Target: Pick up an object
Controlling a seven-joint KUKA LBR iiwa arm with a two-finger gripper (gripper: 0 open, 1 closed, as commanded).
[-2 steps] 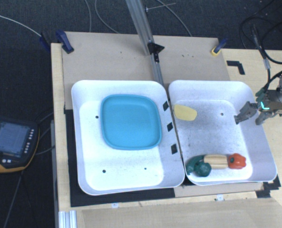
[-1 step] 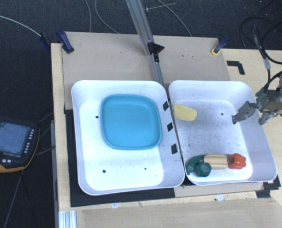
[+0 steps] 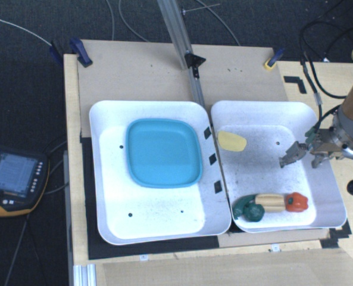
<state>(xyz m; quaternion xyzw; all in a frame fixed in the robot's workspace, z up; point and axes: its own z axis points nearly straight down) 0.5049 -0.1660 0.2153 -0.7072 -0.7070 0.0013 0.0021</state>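
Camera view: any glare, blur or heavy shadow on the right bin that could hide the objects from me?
Camera view: lighting is even and soft, with no glare on the shallow white right bin; the pale yellow flat piece, dark green rounded object, tan wooden cylinder and red-orange round object read clearly, shadows faint; the two-finger gripper looks slightly soft.

Two bins side by side on table (image 3: 134, 70). Left bin (image 3: 105, 177) holds plate (image 3: 163, 152). Right bin (image 3: 253, 115): chip (image 3: 231, 141) at 10 o'clock, three toy foods (image 3: 271, 204) at 6, pincer (image 3: 304, 155) at 3.

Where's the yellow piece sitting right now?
The yellow piece lies in the right bin, at its upper left near the divider, apart from the hand and the toys along the lower edge.
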